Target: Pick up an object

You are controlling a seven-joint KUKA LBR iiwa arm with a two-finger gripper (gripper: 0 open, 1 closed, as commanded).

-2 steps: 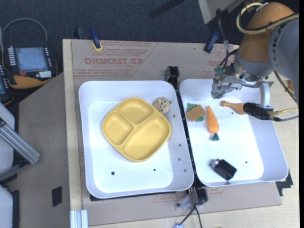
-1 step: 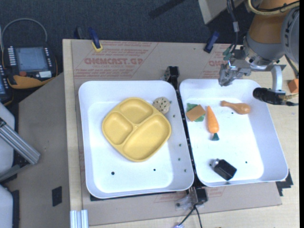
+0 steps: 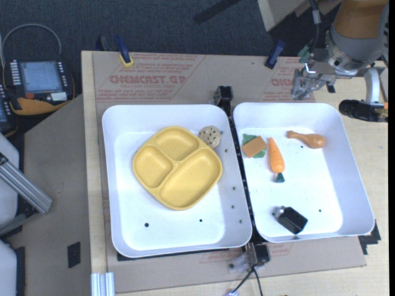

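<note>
My pincer (image 3: 302, 86) hangs above the table (image 3: 154, 79), just outside the far rim of the right bin (image 3: 352, 165), at about 12 o'clock of that bin. It has hold of nothing that I can see, and I cannot tell how far it is open, because it looks small and blurred from here. The thing I would choose is the carrot (image 3: 276, 156), which lies flat near the middle of the right bin with its green end toward 6 o'clock. I judge it a light and stiff toy of smooth plastic, so it may slip or roll. I would take it across the thick orange body, not at the thin tip. At 10 o'clock of it, very close, lies an orange block (image 3: 253, 147), so I must keep away from that side. A drumstick (image 3: 307, 139) at 2 o'clock and a black block (image 3: 291, 219) at 6 o'clock are apart from it.
</note>
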